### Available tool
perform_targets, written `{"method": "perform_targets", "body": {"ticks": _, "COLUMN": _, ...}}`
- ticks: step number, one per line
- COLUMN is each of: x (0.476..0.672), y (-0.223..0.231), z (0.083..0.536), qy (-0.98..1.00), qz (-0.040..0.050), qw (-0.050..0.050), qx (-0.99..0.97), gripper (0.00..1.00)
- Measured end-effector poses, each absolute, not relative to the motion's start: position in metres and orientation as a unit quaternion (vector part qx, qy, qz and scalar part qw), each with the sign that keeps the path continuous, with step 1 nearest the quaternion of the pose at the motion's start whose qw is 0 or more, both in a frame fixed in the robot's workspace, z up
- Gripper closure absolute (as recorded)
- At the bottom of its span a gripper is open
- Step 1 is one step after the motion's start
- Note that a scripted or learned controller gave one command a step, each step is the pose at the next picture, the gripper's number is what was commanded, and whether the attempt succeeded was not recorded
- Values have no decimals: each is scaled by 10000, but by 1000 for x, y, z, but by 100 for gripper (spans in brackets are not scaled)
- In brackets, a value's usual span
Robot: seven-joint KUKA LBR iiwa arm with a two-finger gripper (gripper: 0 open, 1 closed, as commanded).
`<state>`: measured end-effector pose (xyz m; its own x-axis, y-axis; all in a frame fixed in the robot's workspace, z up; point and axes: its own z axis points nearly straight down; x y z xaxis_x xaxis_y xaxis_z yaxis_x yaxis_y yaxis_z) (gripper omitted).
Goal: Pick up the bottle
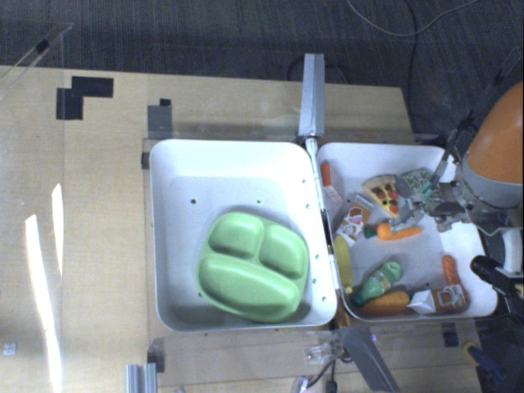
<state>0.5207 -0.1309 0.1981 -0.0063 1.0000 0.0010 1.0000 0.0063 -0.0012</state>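
Observation:
The green bottle (379,278) lies on its side near the front of the right bin (426,150), its cap end pointing front-left. An orange carrot-like piece (386,303) rests against its front side. My gripper (423,206) reaches in from the right, low over the middle of the right bin. It is behind and to the right of the bottle and apart from it, just above a small carrot (399,233). The orange band of the arm (501,137) is at the right edge.
The right bin is crowded: a pizza slice (383,193), a small carton (352,223), a yellow piece (342,260) along the left wall, a white carton (422,302), a brown box (449,299) and a sausage (449,267). The left bin (188,170) holds a green sectioned plate (254,266).

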Motion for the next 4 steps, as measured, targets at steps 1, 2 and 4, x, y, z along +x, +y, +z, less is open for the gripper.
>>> {"method": "perform_targets", "body": {"ticks": 1, "x": 491, "y": -99, "z": 103, "qy": -8301, "qz": -10, "qw": -4, "qx": -5576, "gripper": 0}}
{"method": "perform_targets", "body": {"ticks": 2, "x": 494, "y": -98, "z": 111, "qy": -8304, "qz": -22, "qw": -12, "qx": -5572, "gripper": 100}}
{"method": "perform_targets", "body": {"ticks": 4, "x": 497, "y": -39, "z": 183, "qy": -7134, "qz": -5, "qw": -1, "qx": -7008, "gripper": 0}}
